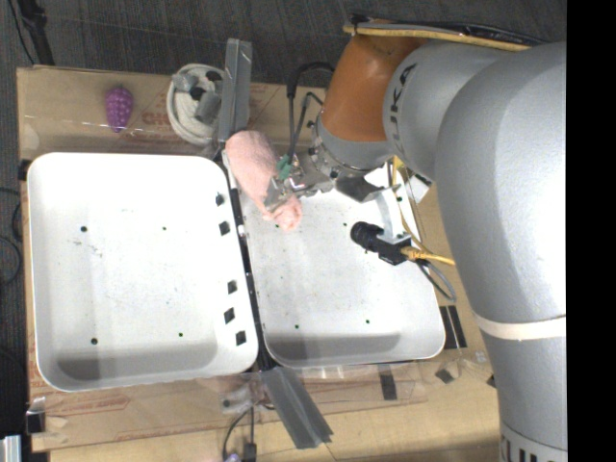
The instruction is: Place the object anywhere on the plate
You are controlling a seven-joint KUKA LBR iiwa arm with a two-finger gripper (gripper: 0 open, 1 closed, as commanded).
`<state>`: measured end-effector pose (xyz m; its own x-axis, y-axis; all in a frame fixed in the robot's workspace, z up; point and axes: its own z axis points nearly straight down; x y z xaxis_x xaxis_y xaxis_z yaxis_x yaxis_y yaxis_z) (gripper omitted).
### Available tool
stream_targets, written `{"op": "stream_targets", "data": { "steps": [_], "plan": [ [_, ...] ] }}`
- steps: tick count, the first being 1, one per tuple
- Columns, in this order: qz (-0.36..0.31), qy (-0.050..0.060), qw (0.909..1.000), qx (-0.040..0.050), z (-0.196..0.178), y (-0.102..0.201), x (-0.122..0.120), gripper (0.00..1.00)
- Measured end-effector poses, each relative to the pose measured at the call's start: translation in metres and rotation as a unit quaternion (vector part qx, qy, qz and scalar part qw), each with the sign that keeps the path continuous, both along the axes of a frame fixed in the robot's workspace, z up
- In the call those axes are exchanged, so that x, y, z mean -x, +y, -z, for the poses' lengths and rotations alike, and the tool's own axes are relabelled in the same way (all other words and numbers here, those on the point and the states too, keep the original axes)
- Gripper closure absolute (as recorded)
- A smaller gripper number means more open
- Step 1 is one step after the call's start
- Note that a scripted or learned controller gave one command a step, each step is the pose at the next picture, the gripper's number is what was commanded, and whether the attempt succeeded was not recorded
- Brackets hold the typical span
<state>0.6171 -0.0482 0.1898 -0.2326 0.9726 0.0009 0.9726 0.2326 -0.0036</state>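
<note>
One fixed overhead camera looks down slantwise on both white bins point(58, 258).

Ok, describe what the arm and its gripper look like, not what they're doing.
The arm is bulky, rounded and light grey, with an orange band above the wrist and dark lettering on the grey shell beside it. The gripper is a small metallic piece with a green spot. Thin dark cables loop near the wrist, and a black fitting trails a yellow cable.

The big grey arm point(481, 142) has dark letters on its side, next to the orange band point(361, 89). They look like part of the word KUKA, turned sideways and partly cut off. The brown worktop point(67, 114) has faint red print, too blurry to read.
</note>
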Motion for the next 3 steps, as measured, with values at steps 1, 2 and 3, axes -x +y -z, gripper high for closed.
{"op": "stream_targets", "data": {
  "steps": [1,2,3],
  "plan": [
    [-0.002,0.000,1.0000,0.0001,-0.040,0.000,-0.001,1.00],
    [-0.203,0.001,0.9791,-0.0006,-0.028,0.051,-0.005,1.00],
    [-0.396,-0.002,0.9183,-0.0003,-0.039,0.105,-0.015,1.00]
  ]
}}
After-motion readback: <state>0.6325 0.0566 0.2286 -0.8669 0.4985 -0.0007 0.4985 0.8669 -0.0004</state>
